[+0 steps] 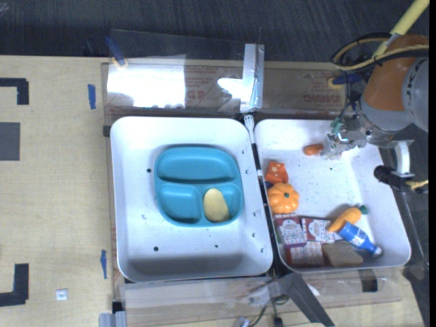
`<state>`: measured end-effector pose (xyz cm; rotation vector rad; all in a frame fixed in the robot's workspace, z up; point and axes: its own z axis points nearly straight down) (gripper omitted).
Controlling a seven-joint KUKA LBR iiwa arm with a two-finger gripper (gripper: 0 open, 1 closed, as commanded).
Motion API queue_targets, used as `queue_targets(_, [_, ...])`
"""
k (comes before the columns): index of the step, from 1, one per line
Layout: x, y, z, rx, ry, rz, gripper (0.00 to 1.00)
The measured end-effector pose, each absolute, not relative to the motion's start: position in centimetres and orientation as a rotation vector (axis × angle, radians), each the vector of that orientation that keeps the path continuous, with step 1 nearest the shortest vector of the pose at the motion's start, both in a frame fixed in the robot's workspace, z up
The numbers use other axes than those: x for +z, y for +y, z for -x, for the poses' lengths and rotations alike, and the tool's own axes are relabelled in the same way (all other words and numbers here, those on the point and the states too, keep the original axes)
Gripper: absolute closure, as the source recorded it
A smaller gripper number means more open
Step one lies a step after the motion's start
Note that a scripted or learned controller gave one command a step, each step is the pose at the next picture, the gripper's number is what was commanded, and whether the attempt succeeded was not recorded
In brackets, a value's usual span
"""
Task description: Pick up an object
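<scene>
Metal end effector [338, 144] hangs low over the far part of the right bin [388, 210], and whether its fingers are spread or closed cannot be told from this slanted overhead view. Just to its left, touching or nearly touching it, lies a small orange piece [313, 150] on the bin floor; nothing can be seen clamped in the tool, so no grasp can be claimed. Behind it, the grey arm [409, 101] with its orange band [387, 80] reaches in from the right, trailing yellow cable. Nearer the divider sit a red-orange toy [276, 172] and a small orange pumpkin [283, 198], close together. Along the near wall crowd a flat printed packet [300, 231], a carrot [345, 218], a blue bottle [359, 239] and a brown slab [343, 254], the carrot resting against the bottle. In the left bin [129, 196] a blue divided tray [194, 182] holds a yellow lemon-like fruit [216, 204] in its lower right compartment. Both bins rest on the wooden desk [54, 182]. The likeliest target appears to be the small orange piece, and the risk lies in alignment: since it sits beside the tool rather than plainly under it, a closing motion could nudge it away or pinch only its edge, letting it slip on the lift; its closeness to the far wall also leaves little room to correct.
</scene>
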<state>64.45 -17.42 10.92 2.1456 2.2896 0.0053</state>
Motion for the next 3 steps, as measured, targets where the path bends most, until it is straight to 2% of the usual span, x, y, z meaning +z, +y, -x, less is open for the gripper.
queue_targets(1, [10.8,-17.5,-64.4,0.002,2.289,-2.148,0.00])
queue_targets(2, [8.7,-15.3,-66.7,-0.001,2.477,-1.925,0.00])
queue_targets(3, [9.9,-15.2,-66.9,0.004,2.474,-1.919,1.00])
